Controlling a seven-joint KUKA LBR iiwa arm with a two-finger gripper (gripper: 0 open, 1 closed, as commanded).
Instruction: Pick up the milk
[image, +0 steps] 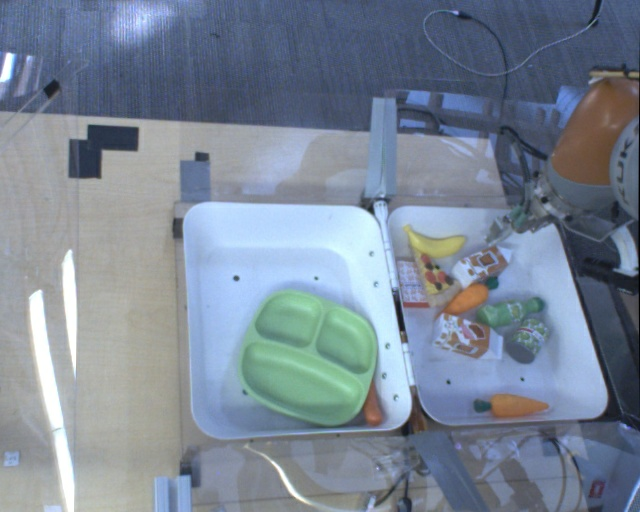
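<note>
The small white-and-orange printed milk carton (482, 265) is located in the right shallow white plastic bin (590, 380), lying flat beside a curved yellow banana (436, 242) and touching a tapered orange carrot (467, 298). The metal two-finger gripper (522, 217) is positioned over the bin's far right corner, near the carton; its state cannot be determined. A glossy green sectioned tray (308, 357) is seated in the left bin (215, 260).
</note>
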